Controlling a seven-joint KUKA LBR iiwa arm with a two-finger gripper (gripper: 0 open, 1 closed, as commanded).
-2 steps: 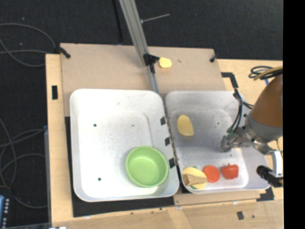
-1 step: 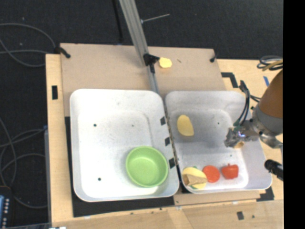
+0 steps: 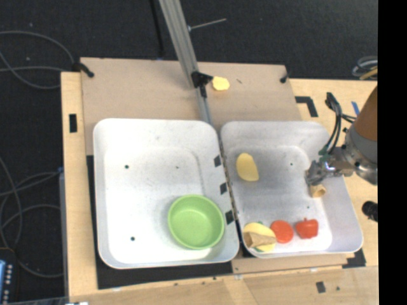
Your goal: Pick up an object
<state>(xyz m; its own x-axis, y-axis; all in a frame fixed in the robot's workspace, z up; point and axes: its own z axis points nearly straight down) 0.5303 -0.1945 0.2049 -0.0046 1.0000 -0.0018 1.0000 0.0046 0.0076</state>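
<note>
Seen from above, two shallow white bins are set side by side on a tan bench (image 3: 146,94). In the left bin (image 3: 127,145) a green bowl (image 3: 196,221) is placed near the front right corner. In the right bin (image 3: 280,138) a pale yellow, rounded, lemon-like piece (image 3: 247,167) is laid toward the left wall, apart from everything else. Along the front wall a row is formed by a yellow and tan piece (image 3: 259,236), a round red-orange piece like a tomato (image 3: 282,231) and a red piece with a small dark top (image 3: 307,228), the first two touching.

The claw (image 3: 317,182) is held over the right side of the right bin, reaching in from the right. Whether it is spread or pressed together cannot be told, as it is small and blurred. The yellow rounded piece is found well to its left, and the red piece lies near it, toward the front of the bin. Another small yellow piece (image 3: 220,84) is seen on the bench behind the bins, beside a grey metal pole (image 3: 178,30).
</note>
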